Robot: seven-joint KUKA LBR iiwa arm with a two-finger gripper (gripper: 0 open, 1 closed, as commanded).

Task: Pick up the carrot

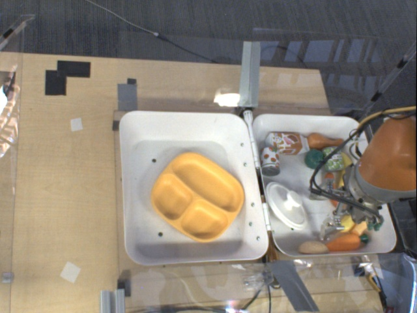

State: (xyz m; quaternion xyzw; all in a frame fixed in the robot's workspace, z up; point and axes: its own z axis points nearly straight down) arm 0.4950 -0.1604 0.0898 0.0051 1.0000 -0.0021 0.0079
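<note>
The carrot (343, 242) is a short orange piece lying near the front edge of the right bin (280, 243), with a green end pointing right. My gripper (337, 224) hangs just above and slightly behind it, low in the bin's front right corner. The arm's orange band (391, 158) and wrist cover the bin's right side and hide what lies under them.
A beige oval item (313, 246) lies left of the carrot. A white bowl (287, 204), a small can (269, 162), a printed bottle (287, 142) and green and orange toy foods (317, 157) crowd the right bin. The left bin (137, 175) holds a yellow divided plate (197, 195).
</note>
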